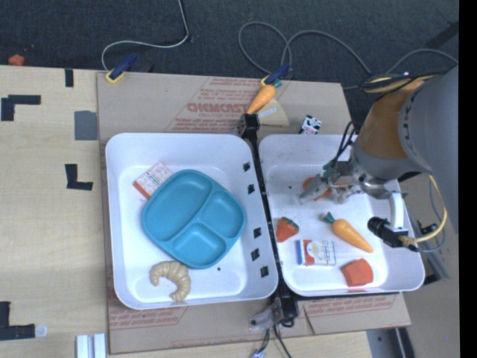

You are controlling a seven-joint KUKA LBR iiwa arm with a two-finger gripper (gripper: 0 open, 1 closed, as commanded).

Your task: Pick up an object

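The gripper is low in the right bin, at the frame's centre right, over a small red object. I cannot tell its state. This looks like the grasp step; next it must close and lift.

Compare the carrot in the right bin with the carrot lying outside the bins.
The carrot in the right bin lies on the white bin floor; the carrot outside lies on cardboard behind the bins. The first points its green top up-left, the second up-right. Both are orange with green tops.
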